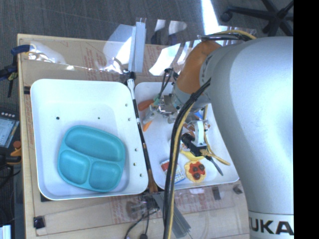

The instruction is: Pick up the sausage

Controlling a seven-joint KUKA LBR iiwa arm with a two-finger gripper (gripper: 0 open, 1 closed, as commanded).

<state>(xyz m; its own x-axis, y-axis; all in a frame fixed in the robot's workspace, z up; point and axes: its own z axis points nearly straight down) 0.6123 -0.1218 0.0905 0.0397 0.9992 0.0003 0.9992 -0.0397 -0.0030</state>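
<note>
In the right bin [155, 148], an orange-brown elongated piece that looks like the sausage [143, 105] lies at the far left, close to the divider. My gripper [161, 106] is low over that bin's far part, just right of this piece, under the orange wrist band [192, 73]. Cables and the wrist hide the gripper's tip. A second small orange piece [147, 126] lies a little nearer along the divider.
The left bin [45, 98] holds a turquoise divided plate [91, 157]. Near the right bin's front lie a yellow banana-like toy [192, 156], a yellow piece with red dots [196, 171] and a red-and-white packet [171, 169]. The big grey arm [254, 128] covers the right side.
</note>
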